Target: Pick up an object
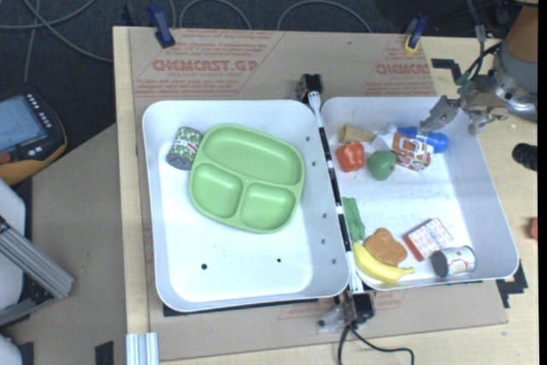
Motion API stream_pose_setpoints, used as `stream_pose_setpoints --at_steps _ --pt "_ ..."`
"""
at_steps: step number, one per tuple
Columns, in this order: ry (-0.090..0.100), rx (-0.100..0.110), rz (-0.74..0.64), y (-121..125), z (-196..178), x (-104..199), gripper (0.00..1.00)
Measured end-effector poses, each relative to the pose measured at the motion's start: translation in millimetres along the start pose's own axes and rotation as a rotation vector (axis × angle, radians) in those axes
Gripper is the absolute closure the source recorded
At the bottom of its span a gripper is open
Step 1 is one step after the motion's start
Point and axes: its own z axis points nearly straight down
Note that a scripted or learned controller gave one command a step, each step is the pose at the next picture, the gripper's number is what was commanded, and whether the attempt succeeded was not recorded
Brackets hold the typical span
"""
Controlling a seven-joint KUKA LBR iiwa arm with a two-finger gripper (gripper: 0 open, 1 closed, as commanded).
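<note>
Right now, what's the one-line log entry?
claw: over right bin, upper edge | nearest: blue bottle | green plate: left bin

Fixed overhead camera looks slantwise onto both bins (pixel 171 269).

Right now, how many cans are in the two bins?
2. One can lies in the left bin, touching the green plate's left edge. The other can lies in the right bin's near right corner, beside a small red box. None seem hidden.
</note>
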Motion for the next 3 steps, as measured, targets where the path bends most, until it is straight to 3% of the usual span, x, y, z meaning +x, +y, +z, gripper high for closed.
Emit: stream_pose_setpoints --at_steps 1,2,3 --pt "-0.001 -0.002 -0.002 33 85 7 0.0" --pt "-0.002 -0.002 0.0 43 102 17 0.0" --pt "-0.001 -0.003 0.0 -37 119 59 0.0"
